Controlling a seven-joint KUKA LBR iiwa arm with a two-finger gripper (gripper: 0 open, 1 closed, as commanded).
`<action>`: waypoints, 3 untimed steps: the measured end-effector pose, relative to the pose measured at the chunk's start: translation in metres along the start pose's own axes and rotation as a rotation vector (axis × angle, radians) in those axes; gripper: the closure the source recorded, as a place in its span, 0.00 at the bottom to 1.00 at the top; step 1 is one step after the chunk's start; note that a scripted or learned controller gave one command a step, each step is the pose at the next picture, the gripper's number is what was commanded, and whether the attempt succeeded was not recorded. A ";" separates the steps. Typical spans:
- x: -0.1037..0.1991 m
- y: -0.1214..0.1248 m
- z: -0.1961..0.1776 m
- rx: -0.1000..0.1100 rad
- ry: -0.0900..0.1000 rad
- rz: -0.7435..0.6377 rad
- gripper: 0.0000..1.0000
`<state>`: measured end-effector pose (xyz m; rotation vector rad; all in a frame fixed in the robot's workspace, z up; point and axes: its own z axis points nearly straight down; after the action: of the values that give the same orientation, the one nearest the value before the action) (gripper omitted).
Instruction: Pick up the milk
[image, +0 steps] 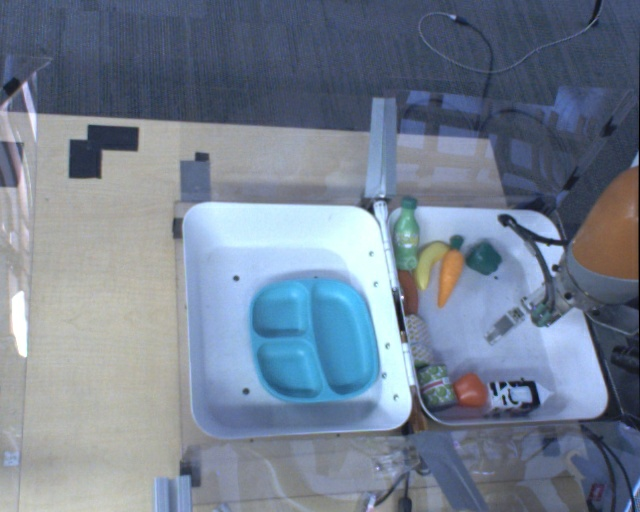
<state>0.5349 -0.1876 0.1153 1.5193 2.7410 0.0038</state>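
Jaws (508, 322) hover right of frame over right bin (590, 370) — open or closed, cannot tell — milk (516, 395) lies lower right, apart, beside tomato (470, 390).

Arm (610, 240) cut off at the right edge; fingers (508, 325) too small to read.
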 end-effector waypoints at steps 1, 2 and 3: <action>-0.067 0.076 0.028 -0.003 -0.004 0.016 0.00; -0.053 0.051 -0.062 -0.002 -0.003 0.073 0.00; 0.001 -0.036 -0.025 0.001 0.001 -0.176 0.00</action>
<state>0.5034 -0.2058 0.1396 1.2732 2.8645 0.0020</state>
